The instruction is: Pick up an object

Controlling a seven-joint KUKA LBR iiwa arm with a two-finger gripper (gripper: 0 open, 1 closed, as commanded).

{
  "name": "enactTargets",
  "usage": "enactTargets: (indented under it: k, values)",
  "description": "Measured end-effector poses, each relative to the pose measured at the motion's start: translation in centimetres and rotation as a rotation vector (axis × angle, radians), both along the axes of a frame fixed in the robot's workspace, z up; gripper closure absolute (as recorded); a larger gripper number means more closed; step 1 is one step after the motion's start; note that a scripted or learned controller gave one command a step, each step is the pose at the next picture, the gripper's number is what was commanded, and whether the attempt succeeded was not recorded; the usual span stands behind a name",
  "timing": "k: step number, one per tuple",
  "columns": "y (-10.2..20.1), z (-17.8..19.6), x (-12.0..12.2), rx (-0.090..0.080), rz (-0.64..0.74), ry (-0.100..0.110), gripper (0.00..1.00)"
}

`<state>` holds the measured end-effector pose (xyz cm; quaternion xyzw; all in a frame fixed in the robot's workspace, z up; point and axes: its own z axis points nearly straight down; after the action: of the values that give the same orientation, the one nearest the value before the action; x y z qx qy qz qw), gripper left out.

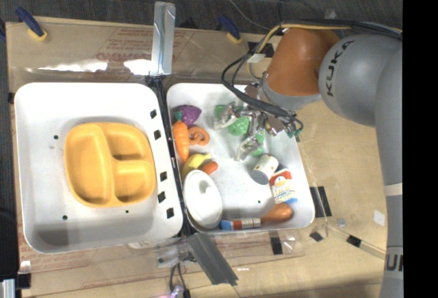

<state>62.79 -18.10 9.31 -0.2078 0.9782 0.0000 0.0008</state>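
Left bin [41,112]: one yellow tray [109,163], three compartments, lying roughly centred on the bin floor.

Right bin [301,180]: cluttered. Along its left wall, from far end to near end: purple toy [186,114], carrot [181,141], orange ring-shaped piece [199,136] just beside the carrot, a yellow and red piece [200,165], then a white bowl [202,198] in the near left corner. Along the near wall: marker [241,224] with a blue end, touching or just beside a sausage [277,214]. Above the sausage, a small bottle [281,188] with a red cap and printed label. Just beside it, a white cup [263,168] lying on its side, opening towards the camera. Green toy [231,122] in the far middle of the bin, a second pale green piece [250,147] nearer.

My gripper [254,127] is down in the far half of the right bin, over the green toy, cables looped around the wrist. The metal parts and the green pieces overlap; I cannot tell how the gripper stands, nor whether anything is grasped. Contact with the green toy looks likely but is not resolved.

Both bins sit on the counter [82,40].
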Motion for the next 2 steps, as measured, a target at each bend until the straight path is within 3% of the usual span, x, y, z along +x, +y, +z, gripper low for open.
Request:
enactTargets:
  k: [2]
  values:
    - [0.11, 0.12, 1.08, -0.002, 0.072, -0.004, 0.0]
